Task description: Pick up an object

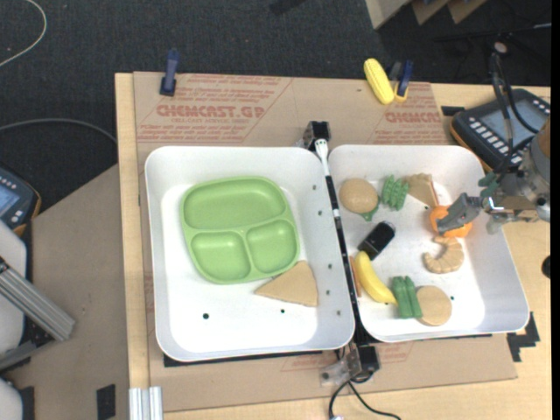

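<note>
The right bin (499,309) holds several toy foods: a round bun (358,196), a green leafy piece (394,192), a bread slice (422,187), an orange piece (448,223), a black block (377,238), a banana (373,278), a green pod (405,294), a tan cookie (433,305) and a curved pastry (445,256). My gripper (478,197) hangs at the bin's right side, open. Its lower finger (466,207) lies over the orange piece's upper right edge. Nothing sits between the fingers.
The left bin (166,234) carries a green divided plate (238,227) and a tan wedge (290,286). A black clip strip (328,191) joins the bins. A yellow clamp (378,80) and a blue clamp (169,71) sit on the board's far edge. A pendant (494,129) lies at the right.
</note>
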Robot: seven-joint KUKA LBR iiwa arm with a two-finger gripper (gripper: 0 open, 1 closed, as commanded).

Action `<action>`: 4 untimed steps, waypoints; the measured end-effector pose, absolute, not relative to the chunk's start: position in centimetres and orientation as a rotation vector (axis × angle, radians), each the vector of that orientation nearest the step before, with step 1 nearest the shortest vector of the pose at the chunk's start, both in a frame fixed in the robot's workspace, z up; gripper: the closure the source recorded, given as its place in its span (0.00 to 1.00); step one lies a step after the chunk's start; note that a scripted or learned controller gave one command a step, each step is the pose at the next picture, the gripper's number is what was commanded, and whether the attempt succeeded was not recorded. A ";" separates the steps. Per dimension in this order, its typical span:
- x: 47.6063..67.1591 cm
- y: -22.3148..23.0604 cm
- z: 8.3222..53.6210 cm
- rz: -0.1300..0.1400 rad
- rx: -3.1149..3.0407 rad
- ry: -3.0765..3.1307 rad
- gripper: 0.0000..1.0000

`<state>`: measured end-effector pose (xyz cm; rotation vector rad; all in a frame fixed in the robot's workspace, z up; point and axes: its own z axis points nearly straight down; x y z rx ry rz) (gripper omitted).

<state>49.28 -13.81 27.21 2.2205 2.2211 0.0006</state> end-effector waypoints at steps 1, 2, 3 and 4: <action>48.1 -10.1 9.8 0.005 2.218 2.215 0.00; 48.0 -10.0 10.5 0.003 2.220 2.218 1.00; 48.1 -10.0 11.5 0.004 2.220 2.216 1.00; 48.1 -9.9 12.4 0.005 2.220 2.214 1.00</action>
